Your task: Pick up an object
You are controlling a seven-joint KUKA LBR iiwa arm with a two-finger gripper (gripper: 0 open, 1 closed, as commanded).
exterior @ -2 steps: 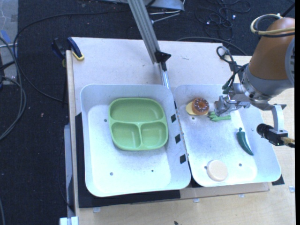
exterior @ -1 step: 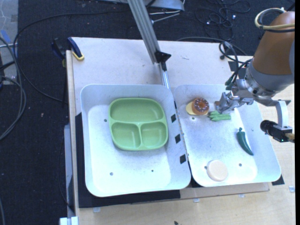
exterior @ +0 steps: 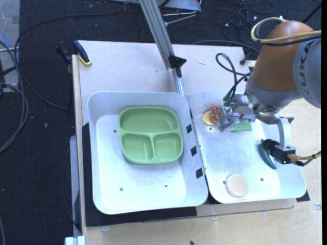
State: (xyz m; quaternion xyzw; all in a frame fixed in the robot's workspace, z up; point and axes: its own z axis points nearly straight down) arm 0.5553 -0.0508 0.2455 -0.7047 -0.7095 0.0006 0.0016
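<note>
Grey arm's gripper (exterior: 228, 120) sits low near the right bin's (exterior: 286, 188) far edge beside a green stick (exterior: 241, 128); jaw state unclear.

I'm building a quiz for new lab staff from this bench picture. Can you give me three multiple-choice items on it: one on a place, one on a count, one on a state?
1. Which bin holds the green divided plate?
A. left
B. right
C. neither

2. How many compartments has it?
A. two
B. three
C. five

3. How does it lie?
A. flipped over
B. on edge
C. flat, open side up

Answers:
1 A, it sits in the left bin.
2 B, one long and two small sections show.
3 C, its hollows face the camera.
</note>
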